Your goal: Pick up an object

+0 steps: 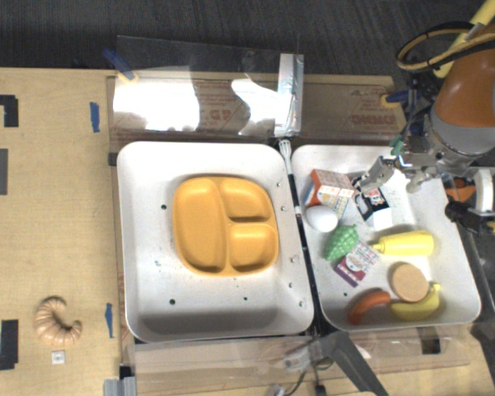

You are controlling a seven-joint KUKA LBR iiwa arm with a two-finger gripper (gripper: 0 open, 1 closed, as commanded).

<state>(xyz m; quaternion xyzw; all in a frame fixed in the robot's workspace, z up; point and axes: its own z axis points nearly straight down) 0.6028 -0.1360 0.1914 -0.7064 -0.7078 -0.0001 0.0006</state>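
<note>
- The gripper [393, 170] hangs over the back edge of the right bin [466, 258], and honestly I can't tell whether it's spread or closed; nothing visible is pinched in it.
- So my read on progress: the pick isn't done yet. Nothing is lifted, every object sits in the bin, and the whole grab-and-raise part is left.
- Closest to the gripper is a small black and white packet [373, 202], just below it near the bin's back edge. That looks like the likeliest target, but that's a guess.
- Count in the right bin, working outward: one black and white packet, one orange and white carton [328, 190] toward the back left corner, one white egg [320, 219], one green bumpy toy [342, 242], one yellow bottle [404, 242], one purple-edged flat packet [358, 261].
- Along the front edge: one round wooden disc [410, 281], one banana [421, 305] touching it, one orange-red sausage-shaped thing [368, 304].
- The left bin [140, 246] carries one orange divided tray [226, 223], sitting in the middle.
- Off the bins, one croissant [56, 320] lies near the bench [41, 221] front left corner.
</note>
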